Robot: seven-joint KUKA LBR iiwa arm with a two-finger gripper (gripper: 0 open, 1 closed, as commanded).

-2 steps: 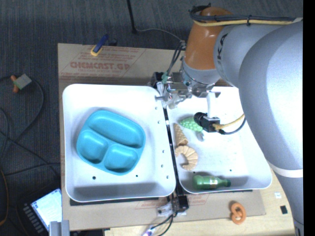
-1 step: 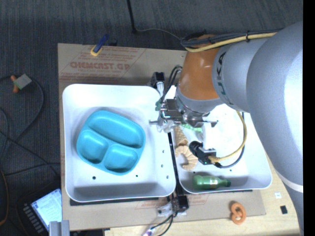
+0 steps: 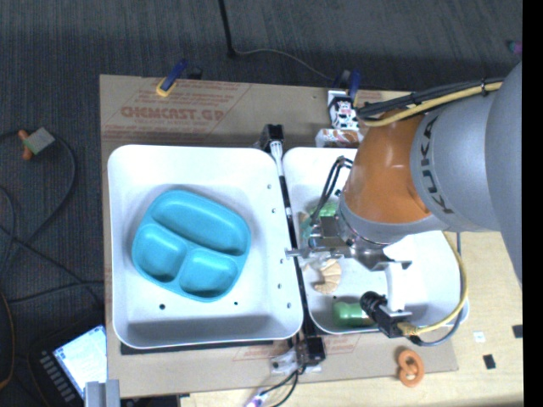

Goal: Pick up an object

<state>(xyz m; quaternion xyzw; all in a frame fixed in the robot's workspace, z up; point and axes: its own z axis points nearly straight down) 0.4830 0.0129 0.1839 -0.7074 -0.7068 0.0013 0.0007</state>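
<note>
The arm's orange band and grey wrist hang low over the right bin (image 3: 441, 308) and cover most of its floor. The gripper (image 3: 327, 246) reaches down near that bin's left wall, mostly hidden under the wrist. A tan, shell-like object (image 3: 327, 275) lies just below the gripper on the bin floor. A green cylinder (image 3: 348, 314) rests near the bin's front edge, next to a black part of the arm. Another green item (image 3: 324, 214) peeks out beside the wrist. In the left bin (image 3: 127, 312) sits a blue divided tray (image 3: 192, 242).
Both bins stand on a brown cardboard sheet (image 3: 182, 113) over the bench. A small orange ring (image 3: 411, 365) lies on the bench in front of the right bin. Blue clamps (image 3: 172, 77) hold the sheet's far edge. Cables run across the dark carpet.
</note>
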